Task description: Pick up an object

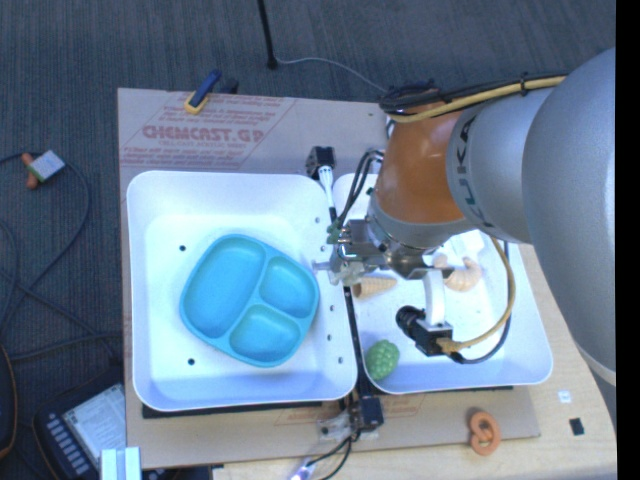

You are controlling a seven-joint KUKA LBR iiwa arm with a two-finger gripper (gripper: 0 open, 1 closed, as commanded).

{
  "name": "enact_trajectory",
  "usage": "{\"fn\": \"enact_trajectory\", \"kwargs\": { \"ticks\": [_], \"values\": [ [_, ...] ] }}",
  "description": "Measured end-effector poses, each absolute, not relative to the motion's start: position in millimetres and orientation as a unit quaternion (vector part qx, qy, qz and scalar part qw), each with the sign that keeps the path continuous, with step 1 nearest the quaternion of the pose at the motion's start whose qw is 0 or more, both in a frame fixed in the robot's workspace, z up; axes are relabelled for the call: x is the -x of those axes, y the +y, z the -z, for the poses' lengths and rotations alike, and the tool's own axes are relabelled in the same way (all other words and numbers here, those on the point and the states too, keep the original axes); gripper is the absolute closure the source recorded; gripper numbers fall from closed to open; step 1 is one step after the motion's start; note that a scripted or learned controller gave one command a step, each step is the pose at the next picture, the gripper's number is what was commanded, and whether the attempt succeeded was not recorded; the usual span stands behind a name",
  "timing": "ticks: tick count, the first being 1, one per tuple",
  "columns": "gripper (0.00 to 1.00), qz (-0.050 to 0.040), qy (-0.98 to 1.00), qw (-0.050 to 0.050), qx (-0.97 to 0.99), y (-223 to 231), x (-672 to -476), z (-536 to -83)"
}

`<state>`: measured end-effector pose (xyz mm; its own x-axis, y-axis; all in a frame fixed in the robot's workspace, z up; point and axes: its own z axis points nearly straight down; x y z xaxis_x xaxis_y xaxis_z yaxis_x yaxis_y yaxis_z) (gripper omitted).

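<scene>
The bench carries two shallow white bins side by side on a brown board [200,133] printed with red lettering. The left bin [150,208] holds a blue divided tray [252,298] with three compartments, lying slightly tilted toward the bin's right half; bare white floor remains along the tray's left side, along the far wall and along the near wall. The right bin [530,358] is largely covered by the arm [500,118], whose grey body and orange band [425,168] enter from the right and stand over the bin's far half. The gripper [372,273] sits low at the bin's left side, just beside the shared wall between the two bins; whether it is spread or closed cannot be told, as the wrist hardware hides it. A tan, wedge-shaped object [376,287] lies directly under the gripper, close to the dividing wall (contact with it cannot be confirmed). A pale orange object [462,275] lies to the right of the gripper, partly behind a white bracket. A green round bumpy object [381,358] rests in the near left corner of the right bin, against the near wall and close to the dividing wall. A black cable-fed fitting [422,330] hangs over the middle of the bin floor. Bare floor remains along the near right part of the right bin. An orange ring-shaped item [484,430] lies on the board outside the bins.
</scene>
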<state>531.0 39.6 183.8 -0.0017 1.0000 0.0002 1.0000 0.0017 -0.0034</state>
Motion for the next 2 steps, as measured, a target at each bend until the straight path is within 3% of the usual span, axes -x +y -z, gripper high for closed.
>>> {"fn": "enact_trajectory", "kwargs": {
  "ticks": [1,2],
  "values": [
    [1.00,-0.0011,-0.706,0.000,0.708,-37,-527.4,-184],
    [1.00,-0.0005,-0.708,0.001,0.707,16,-552.8,-200]
  ]
}}
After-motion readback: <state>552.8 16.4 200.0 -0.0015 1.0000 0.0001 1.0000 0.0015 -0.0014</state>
